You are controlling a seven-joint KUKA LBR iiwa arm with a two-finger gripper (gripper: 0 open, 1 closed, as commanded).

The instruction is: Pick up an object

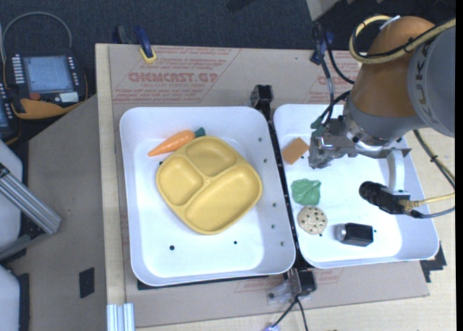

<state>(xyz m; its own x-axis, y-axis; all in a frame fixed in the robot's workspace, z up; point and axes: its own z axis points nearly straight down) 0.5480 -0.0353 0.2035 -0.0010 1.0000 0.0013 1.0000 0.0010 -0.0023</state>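
The hand (323,155) hovered over the right bin (416,246); its finger state could not be told. At its nine o'clock lay a tan slice (294,151), judged light, stiff, best pinched across its edges.

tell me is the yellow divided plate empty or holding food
Empty: the yellow divided plate shows three bare compartments; the toy carrot lies outside its rim.

Two shallow white bins sit side by side on a brown board. The left bin (137,199) holds a yellow three-compartment plastic plate (208,183) with an orange toy carrot (171,142) just beside its upper edge. In the right bin (412,246), the grey-and-orange arm's gripper (323,155) hangs near a tan square piece (294,151), above a green leafy piece (306,191), a speckled round cookie (312,219) and a small black block (354,233).
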